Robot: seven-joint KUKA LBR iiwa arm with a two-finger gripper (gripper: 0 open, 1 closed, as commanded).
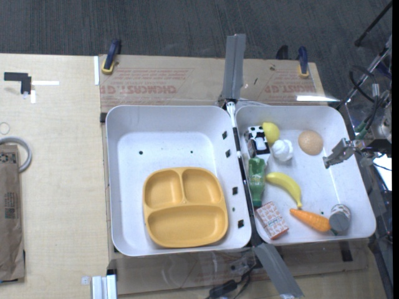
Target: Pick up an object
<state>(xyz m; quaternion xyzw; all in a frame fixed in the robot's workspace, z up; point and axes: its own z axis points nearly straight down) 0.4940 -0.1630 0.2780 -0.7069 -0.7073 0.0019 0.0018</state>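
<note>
The right bin (355, 185) holds several small objects. A tan egg-shaped ball (310, 142) lies at the back, with a white crumpled item (282, 150), a lemon (270, 131) and a black-and-white pack (256, 139) to its left. A green bottle (256, 172), a banana (286, 185), a carrot (309, 220), a small orange-and-white box (272, 220) and a grey can (340, 218) lie nearer the front. My gripper (335, 154) hangs at the bin's right wall, right of the ball and above the can, with nothing seen in it.
The left bin (124, 167) carries a yellow divided plate (185, 206). A grey divider bar (234, 67) runs between the bins at the back. Clamps and cardboard lie behind them. A brown bag (9, 210) sits at the far left of the bench.
</note>
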